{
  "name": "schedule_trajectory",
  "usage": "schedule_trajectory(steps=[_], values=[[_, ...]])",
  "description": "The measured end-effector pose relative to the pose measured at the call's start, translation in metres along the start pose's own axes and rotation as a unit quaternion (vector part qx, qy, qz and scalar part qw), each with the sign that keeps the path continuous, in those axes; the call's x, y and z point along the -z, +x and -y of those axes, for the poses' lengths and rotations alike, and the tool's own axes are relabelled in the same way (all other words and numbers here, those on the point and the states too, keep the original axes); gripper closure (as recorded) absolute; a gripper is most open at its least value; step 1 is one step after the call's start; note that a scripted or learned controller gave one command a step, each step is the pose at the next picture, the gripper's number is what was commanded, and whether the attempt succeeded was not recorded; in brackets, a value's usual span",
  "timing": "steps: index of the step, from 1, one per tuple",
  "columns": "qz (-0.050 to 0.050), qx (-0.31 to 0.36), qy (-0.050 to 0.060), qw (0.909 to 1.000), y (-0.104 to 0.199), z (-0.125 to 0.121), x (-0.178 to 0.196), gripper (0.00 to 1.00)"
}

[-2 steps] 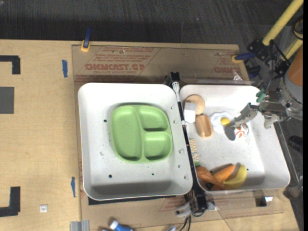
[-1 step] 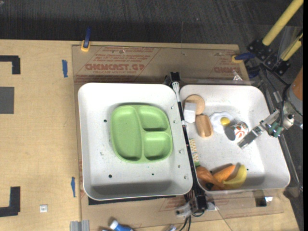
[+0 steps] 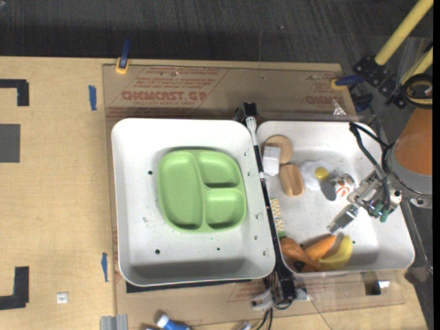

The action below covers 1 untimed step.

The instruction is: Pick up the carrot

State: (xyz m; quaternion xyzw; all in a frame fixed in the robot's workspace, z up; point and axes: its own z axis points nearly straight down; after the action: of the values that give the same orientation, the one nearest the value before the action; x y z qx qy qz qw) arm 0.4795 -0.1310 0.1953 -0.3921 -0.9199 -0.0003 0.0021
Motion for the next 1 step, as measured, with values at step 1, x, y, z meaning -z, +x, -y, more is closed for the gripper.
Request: schedule_trajectory(steps=[1], values=[[0.0,0.107,-0.001,0.9943,0.0194,-0.0191,-0.06,0.0]])
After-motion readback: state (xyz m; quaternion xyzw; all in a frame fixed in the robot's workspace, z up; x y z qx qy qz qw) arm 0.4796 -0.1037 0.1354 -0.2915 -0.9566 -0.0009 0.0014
